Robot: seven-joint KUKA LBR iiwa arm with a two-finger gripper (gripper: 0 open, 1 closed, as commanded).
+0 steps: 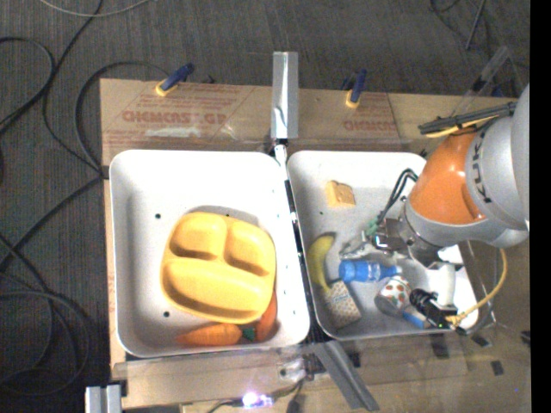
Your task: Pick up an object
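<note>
Reaching in over the right bin (301,231), the arm (465,188) hangs with its wrist low above the bin's middle, the gripper (379,237) lost in a tangle of cables and fittings, so whether it is spread or pressed together I cannot tell. Taking the blue water bottle (366,271) as the landmark: it lies on its side on the bin floor, just below the gripper and very close to it, seemingly not yet between anything that grips. Left of the bottle curves a banana (320,261); above it, toward the far wall, sits a small tan block (341,194); below it rests a patterned sponge-like piece (343,302); to its right lies a speckled ball (395,294). Judging by the low wrist, the bottle is the likeliest target. Farther left of the bottle, the left bin (129,231) holds a yellow divided tray (222,262) over a carrot (211,335).
</note>
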